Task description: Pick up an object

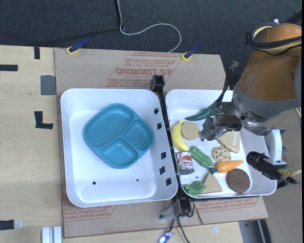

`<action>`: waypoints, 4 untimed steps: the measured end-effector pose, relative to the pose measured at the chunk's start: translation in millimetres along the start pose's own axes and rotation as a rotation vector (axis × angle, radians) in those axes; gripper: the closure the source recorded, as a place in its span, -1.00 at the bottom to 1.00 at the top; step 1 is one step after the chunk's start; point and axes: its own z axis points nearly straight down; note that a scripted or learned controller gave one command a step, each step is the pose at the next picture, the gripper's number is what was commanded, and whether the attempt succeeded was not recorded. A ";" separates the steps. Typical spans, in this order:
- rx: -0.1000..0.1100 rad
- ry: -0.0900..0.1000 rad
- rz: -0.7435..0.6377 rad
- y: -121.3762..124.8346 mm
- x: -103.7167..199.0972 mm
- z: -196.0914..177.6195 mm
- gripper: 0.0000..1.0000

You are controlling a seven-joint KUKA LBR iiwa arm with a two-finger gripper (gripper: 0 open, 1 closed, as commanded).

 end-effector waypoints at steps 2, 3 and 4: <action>-0.008 0.000 0.002 0.5 52.7 -24.9 1.00; -0.001 -0.002 0.005 8.9 33.9 -13.0 1.00; 0.002 -0.001 0.006 -0.9 -2.2 27.6 1.00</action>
